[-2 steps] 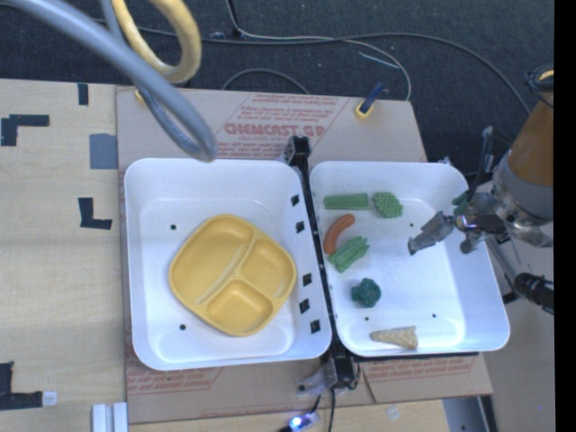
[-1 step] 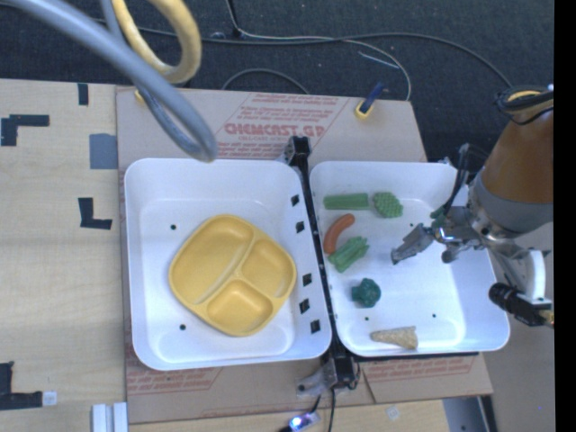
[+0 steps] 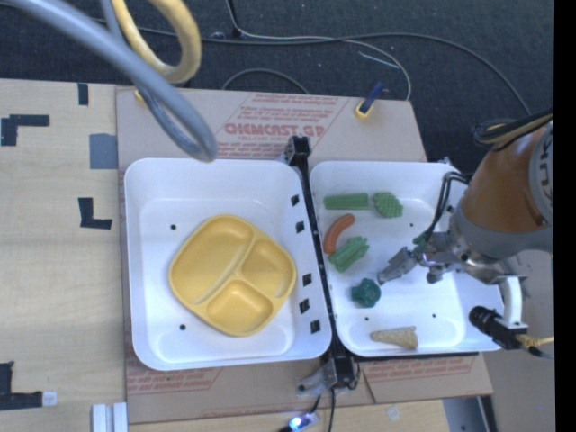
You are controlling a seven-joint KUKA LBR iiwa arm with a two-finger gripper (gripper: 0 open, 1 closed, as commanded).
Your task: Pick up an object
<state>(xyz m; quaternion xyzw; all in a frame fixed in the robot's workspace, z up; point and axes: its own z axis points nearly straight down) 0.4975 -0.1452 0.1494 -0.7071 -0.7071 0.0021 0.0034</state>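
My gripper [image 3: 393,269] hovers in the right bin [image 3: 432,180], just right of the dark green toy [image 3: 365,292].

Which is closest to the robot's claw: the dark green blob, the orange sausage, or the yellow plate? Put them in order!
From the gripper in the camera view:
1. Dark green blob, just below-left of it.
2. Orange sausage, further left, near the divider.
3. Yellow plate, over in the left bin.
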